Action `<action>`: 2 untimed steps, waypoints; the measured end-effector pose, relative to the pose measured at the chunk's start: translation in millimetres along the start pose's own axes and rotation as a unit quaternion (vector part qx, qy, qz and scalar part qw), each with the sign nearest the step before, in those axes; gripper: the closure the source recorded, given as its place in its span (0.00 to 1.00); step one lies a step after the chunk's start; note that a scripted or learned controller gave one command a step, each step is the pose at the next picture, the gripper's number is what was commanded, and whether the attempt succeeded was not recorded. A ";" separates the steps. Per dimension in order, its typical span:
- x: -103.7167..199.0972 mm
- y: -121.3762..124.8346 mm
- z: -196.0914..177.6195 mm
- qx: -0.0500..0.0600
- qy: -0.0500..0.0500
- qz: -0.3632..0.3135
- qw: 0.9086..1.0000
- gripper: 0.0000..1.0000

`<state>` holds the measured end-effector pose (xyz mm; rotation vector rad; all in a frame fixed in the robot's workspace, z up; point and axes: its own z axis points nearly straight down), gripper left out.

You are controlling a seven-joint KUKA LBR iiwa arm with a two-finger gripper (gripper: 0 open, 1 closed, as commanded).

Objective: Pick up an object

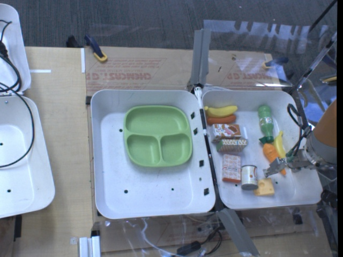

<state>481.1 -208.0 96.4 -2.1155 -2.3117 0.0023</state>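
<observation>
Gripper [276,168] low in right bin [300,194], lower right of frame, hovering by carrot [269,151] and cheese wedge [264,187]. Fingers look parted, nothing between them. Probably lining up for carrot. Green tray [158,135] sits alone in left bin [107,159].

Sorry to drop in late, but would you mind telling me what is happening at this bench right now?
The arm reaches in from the right, its end effector low over the right bin, beside the carrot and the cheese wedge. I see nothing between its fingers yet. The left bin holds a green divided plate.
</observation>
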 end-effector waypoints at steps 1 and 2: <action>-0.1 -0.1 -6.7 0.001 0.001 0.002 1.000 1.00; -0.7 54.9 -106.6 -0.002 -0.003 -0.022 1.000 1.00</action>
